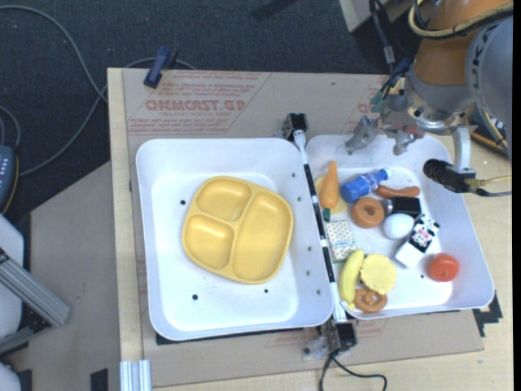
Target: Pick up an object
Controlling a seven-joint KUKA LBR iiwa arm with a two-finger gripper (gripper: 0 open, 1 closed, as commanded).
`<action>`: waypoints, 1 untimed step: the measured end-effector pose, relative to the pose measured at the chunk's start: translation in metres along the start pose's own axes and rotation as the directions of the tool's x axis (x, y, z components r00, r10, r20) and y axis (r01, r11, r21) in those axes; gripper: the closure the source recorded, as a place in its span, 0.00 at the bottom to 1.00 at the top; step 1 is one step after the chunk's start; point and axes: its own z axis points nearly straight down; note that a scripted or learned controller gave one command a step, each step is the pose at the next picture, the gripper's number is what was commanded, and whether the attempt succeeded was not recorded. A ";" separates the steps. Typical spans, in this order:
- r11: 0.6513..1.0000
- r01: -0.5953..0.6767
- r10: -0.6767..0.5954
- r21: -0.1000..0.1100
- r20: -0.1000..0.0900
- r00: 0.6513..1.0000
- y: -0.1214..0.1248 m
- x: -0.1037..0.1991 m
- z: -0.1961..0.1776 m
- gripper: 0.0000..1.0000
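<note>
My gripper (380, 142) hovers over the back edge of the right bin (468, 218), open, with nothing between its two grey fingers (358, 141). Just in front of it lie an orange carrot (328, 186), a blue bottle (362, 186) and a brown sausage (397, 191). Further forward are a glazed donut (369, 213), a white ball (397, 226), a white box with black marks (417, 241) and a red tomato (442, 267). A banana (352, 274), a yellow round piece (378, 273) and a small brown ring (370, 300) sit at the front.
The left bin (163, 177) holds a yellow divided plate (238, 229). A patterned cracker (339, 237) lies by the divider between the bins. A blue clip (156, 68) sits on the cardboard at the back left.
</note>
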 end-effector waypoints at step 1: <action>1.000 -0.002 0.002 -0.014 0.004 1.000 -0.014 0.003 0.089 0.00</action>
